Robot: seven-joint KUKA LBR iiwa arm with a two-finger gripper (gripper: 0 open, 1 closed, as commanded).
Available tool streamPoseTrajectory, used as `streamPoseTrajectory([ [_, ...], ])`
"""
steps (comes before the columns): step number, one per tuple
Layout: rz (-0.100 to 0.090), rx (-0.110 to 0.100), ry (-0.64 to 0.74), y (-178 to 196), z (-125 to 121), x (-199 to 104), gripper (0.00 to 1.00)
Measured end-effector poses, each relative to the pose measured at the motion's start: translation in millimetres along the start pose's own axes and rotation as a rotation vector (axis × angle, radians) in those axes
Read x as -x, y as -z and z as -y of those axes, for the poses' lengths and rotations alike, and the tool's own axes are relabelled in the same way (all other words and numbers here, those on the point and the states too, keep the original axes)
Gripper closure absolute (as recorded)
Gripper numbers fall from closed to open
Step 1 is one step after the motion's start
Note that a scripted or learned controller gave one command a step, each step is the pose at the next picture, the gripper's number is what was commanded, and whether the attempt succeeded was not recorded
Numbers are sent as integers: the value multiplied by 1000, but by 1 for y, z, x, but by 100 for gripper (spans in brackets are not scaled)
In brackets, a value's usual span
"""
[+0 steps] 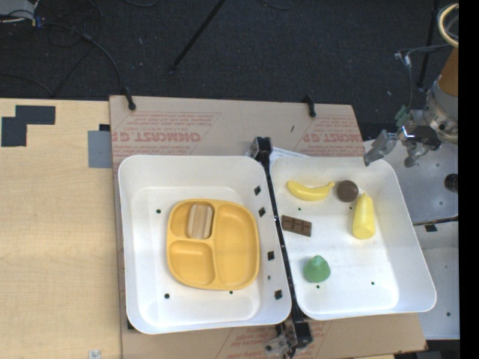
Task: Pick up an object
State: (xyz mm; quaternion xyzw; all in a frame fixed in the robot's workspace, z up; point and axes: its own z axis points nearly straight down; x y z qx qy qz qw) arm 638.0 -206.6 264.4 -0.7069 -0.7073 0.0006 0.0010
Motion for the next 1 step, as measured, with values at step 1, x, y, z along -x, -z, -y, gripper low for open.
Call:
streamPoseTrajectory([
  [1,0,-4,2,-44,-1,-4,0],
])
